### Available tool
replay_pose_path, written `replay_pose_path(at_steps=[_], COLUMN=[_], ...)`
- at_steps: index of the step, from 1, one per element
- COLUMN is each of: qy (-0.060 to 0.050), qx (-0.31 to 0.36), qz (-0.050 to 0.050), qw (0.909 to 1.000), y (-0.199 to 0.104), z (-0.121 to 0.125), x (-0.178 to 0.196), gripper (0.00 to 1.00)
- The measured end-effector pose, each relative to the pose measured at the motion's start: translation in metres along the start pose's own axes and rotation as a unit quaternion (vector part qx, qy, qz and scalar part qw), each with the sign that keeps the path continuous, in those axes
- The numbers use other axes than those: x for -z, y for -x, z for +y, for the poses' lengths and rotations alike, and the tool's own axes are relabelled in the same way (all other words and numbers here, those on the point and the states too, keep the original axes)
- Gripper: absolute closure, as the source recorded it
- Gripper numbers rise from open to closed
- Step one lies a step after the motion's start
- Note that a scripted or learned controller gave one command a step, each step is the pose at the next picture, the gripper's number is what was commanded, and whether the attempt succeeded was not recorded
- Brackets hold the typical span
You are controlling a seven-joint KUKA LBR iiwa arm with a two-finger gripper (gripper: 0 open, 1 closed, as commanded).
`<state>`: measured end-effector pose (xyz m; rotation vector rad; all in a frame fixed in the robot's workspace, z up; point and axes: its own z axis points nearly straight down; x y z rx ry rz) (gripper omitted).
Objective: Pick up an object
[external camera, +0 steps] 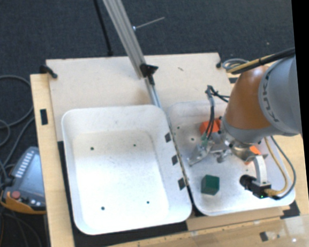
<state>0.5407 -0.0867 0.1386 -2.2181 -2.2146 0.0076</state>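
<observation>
Pincer (pixel 204 149): down in the right bin (pixel 290 194), grip impossible to tell.
Green block (pixel 210 185): lying just below, apart.
Orange piece (pixel 210 126): beside the wrist.

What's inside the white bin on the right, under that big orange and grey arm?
In the right bin a green block lies near the front, and something orange peeks out by the arm. The arm covers the bin's far right part, so anything there is hidden.

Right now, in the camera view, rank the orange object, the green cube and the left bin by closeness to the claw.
1. Orange object, just above the claw.
2. Green cube, below it in the right bin.
3. Left bin, across the divide.
</observation>
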Motion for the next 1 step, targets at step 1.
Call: replay_pose_path(at_steps=[1], qy=[0.007], qx=[-0.001], qz=[-0.002], qw=[1.0000], y=[0.0048], z=[-0.0224], x=[-0.0416], gripper=[0.00])
